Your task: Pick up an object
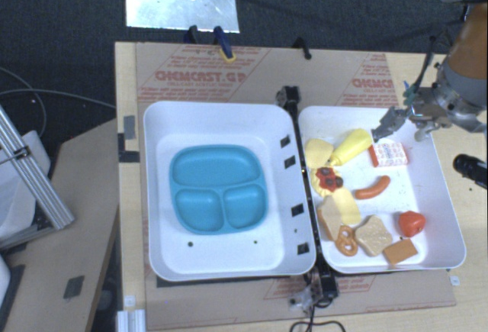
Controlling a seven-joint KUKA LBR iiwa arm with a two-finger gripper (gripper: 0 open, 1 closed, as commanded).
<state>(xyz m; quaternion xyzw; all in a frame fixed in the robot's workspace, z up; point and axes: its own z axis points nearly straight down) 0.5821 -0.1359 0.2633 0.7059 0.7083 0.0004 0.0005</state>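
Over the right bin (446, 235), our gripper (389, 124) hovered near the carton (388, 153), grip state unclear; we judged descent came next.

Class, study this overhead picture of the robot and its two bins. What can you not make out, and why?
- Gripper: jaws too small and blurred to judge.
- Arm: cut off by the right edge.
- Pale yellow piece: partly hidden under the bread slices.
- Red-and-white packet: print too small to read.

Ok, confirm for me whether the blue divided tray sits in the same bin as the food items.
No: the blue tray lies in the left bin, while the food items are in the right bin.
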